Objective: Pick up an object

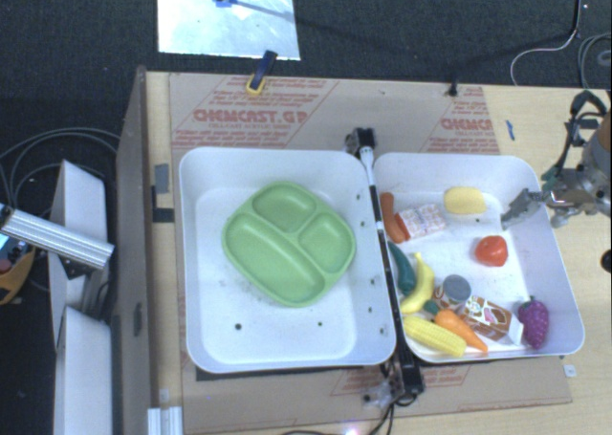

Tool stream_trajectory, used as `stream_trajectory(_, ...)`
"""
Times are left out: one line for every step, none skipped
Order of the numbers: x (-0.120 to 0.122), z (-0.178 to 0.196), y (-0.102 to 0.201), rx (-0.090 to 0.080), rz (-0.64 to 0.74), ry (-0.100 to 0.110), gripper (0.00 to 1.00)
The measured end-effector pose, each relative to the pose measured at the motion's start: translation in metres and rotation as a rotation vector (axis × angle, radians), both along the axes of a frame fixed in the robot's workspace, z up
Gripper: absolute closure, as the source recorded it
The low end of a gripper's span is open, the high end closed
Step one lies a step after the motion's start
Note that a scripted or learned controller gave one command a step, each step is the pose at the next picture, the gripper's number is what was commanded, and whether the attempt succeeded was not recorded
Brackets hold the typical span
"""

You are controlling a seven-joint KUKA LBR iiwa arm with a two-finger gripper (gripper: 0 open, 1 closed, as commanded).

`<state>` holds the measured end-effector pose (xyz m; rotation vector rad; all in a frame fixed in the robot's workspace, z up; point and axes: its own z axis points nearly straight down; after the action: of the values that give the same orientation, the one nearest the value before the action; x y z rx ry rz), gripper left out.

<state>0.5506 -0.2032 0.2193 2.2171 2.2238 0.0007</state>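
The green plate (289, 243) sits in the left bin (206, 261). Toys crowd the right bin (550, 261): the lemon (464, 200) at twelve o'clock, the tomato (491, 250) near the middle. The end effector (535, 204) hovers at two o'clock, holding nothing; whether it is wide or narrow cannot be told. It should drop straight over the tomato, which stands alone.

I see the pickable items crowding the right bin (550, 261): a yellow lemon (464, 200) near its far edge, a red tomato (491, 250) mid-bin, purple grapes (534, 320) by the near right corner, a carrot (460, 328) and corn (432, 336) along the near edge.
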Motion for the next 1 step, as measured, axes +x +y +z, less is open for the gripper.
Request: stream_trajectory(0.0118, -0.1274, 0.0092, 0.004, 0.002, 0.009, 0.00)
